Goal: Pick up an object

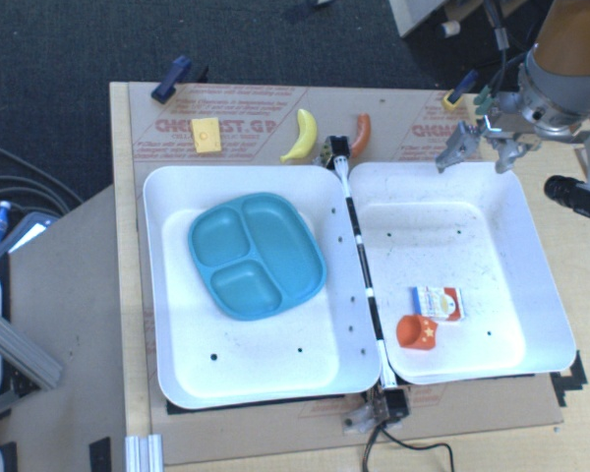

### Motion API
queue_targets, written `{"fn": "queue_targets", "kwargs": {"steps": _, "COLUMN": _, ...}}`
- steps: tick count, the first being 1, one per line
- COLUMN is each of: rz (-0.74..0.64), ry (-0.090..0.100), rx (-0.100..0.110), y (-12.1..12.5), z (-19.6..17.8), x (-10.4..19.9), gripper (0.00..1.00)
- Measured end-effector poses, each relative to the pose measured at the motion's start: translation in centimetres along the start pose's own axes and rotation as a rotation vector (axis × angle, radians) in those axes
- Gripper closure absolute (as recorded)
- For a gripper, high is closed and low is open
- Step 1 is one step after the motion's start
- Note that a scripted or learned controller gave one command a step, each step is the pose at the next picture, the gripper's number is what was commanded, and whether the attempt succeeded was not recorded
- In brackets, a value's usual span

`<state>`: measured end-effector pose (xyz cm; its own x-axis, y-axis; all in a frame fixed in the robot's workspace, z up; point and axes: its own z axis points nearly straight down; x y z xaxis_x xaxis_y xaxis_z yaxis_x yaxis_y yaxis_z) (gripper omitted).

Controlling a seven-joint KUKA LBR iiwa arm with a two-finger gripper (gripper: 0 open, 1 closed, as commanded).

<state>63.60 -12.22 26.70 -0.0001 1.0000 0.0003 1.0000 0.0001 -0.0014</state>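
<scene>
The gripper (480, 144) is positioned above the right bin's (531, 226) far rim, jaws spread wide, nothing held.

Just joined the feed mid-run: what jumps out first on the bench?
A big blue divided plate lies in the left bin. In the right bin, near its front, a small red-and-white carton lies beside an orange-red toy. The gripper hovers over that bin's far rim, holding nothing.

yellow banana (300, 136), orange sausage (360, 134), yellow block (206, 137) behind bins (167, 342)
</scene>
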Motion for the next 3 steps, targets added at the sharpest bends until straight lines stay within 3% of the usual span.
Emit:
{"fn": "queue_targets", "kwargs": {"steps": 1, "rz": 0.001, "ry": 0.000, "rx": 0.002, "y": -3.1, "z": 12.4, "x": 1.9, "gripper": 0.00}}
{"fn": "queue_targets", "kwargs": {"steps": 2, "rz": 0.000, "ry": -0.001, "rx": -0.001, "y": 3.0, "z": 18.3, "x": 2.4, "gripper": 0.00}}
{"fn": "queue_targets", "kwargs": {"steps": 3, "rz": 0.001, "ry": 0.001, "rx": 0.001, "y": -3.3, "z": 18.3, "x": 1.4, "gripper": 0.00}}
